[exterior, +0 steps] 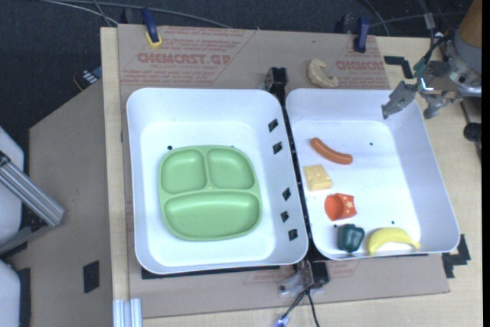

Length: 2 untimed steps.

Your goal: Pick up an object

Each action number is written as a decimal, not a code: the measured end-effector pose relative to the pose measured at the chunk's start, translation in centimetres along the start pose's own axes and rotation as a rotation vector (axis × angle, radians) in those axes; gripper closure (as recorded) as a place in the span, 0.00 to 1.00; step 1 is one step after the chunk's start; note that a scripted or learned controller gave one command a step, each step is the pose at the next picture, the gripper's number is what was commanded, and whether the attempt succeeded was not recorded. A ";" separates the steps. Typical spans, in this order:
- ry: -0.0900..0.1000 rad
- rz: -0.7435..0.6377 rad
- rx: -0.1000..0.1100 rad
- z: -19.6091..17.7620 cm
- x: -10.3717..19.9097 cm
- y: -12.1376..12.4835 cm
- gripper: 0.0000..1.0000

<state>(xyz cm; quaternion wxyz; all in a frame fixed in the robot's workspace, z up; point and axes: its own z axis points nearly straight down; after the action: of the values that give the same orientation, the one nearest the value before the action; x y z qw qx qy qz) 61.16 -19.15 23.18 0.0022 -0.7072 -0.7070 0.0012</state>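
Note:
The right bin point(429, 188) holds several toy foods. An orange-red sausage point(331, 152) lies near its middle. Below it sit a yellow cheese block point(318, 178) and a red piece point(340, 206). A dark green pepper point(350, 237) and a yellow banana point(392, 240) rest at the front edge. My gripper point(413, 105) hangs over the bin's far right corner, open, with nothing between its fingers. It is well apart from all the foods.
The left bin point(145, 165) holds a green divided plate point(209, 191). A beige lump point(322, 73) lies on the cardboard behind the bins. Clamps point(151, 31) hold the board's back edge, and cables run behind it.

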 end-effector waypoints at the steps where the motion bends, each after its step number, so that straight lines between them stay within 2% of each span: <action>1: 0.001 -0.001 0.002 6.3 -0.1 0.2 0.00; 2: 0.001 0.000 0.002 11.9 -1.0 0.2 0.00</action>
<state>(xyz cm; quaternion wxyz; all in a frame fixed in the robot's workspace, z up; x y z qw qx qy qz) 61.27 -20.18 11.25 0.0030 -0.7072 -0.7070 0.0016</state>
